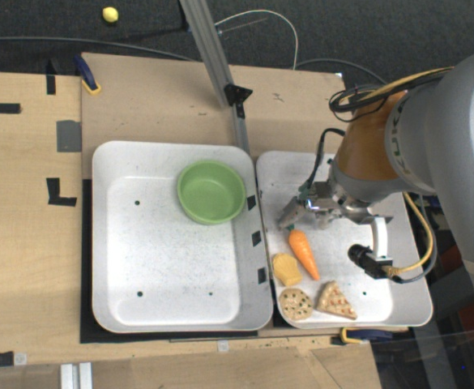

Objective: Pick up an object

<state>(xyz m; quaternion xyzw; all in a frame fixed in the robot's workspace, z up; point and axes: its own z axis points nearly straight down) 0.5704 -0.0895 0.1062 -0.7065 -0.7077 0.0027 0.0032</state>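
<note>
1. The left bin [115, 241] is occupied by a green bowl [211, 191] at its upper right.
2. The end effector [295, 215] is seen spread, empty, in the right bin [407, 298].
3. A carrot [303, 253] is placed just below it, right of center.

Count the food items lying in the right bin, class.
4, all in the right bin: a carrot below the gripper, a yellow piece beside the carrot, a cookie and a pizza slice by the near rim. The arm may hide others.
</note>
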